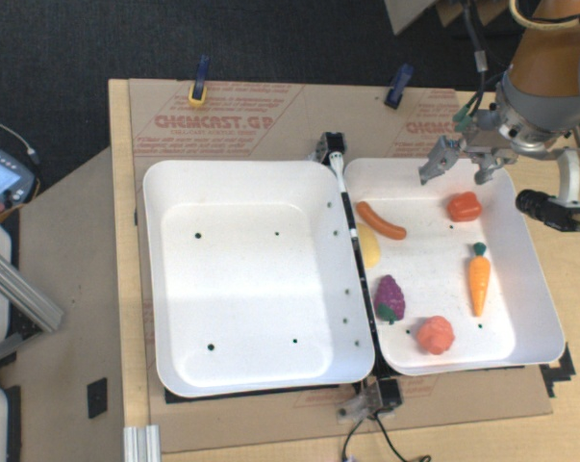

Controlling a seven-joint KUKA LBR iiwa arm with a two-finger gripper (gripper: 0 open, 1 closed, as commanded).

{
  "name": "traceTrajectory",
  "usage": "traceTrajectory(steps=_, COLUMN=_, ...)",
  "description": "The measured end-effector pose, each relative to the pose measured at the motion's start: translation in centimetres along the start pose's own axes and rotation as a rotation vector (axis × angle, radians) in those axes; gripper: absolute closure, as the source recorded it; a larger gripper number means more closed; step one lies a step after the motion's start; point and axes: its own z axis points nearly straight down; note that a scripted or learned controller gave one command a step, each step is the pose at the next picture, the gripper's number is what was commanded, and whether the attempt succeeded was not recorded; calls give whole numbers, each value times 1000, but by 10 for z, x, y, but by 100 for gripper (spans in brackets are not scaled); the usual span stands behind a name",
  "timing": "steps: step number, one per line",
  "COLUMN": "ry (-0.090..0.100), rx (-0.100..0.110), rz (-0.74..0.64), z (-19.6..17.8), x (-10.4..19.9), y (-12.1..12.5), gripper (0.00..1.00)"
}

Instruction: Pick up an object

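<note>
Grey fingers (460, 166) (spread apart) hover above red pepper (464, 207).

In the right bin (535, 287) you see a red pepper (464, 207) near the far edge, a carrot (478, 281) lying lengthwise, an orange sausage (380, 220) set aslant, a yellow piece (368, 249), purple grapes (390, 297) and a pinkish-red fruit (434, 334).

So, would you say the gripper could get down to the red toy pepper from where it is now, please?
Probably yes. The open gripper hangs just above the red toy pepper, with nothing between them; the carrot and hot dog lie apart from it.
</note>
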Motion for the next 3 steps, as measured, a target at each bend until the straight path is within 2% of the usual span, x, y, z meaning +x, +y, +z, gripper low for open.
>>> traceTrajectory(steps=1, ry=-3, rx=-22, rz=-5, z=-143, x=28, y=40, gripper=0)
traceTrajectory(steps=2, ry=-4, rx=-7, rz=-2, z=-144, x=26, y=38, gripper=100)
traceTrajectory(steps=3, ry=-2, rx=-10, rz=-3, z=-195, x=46, y=38, gripper=100)
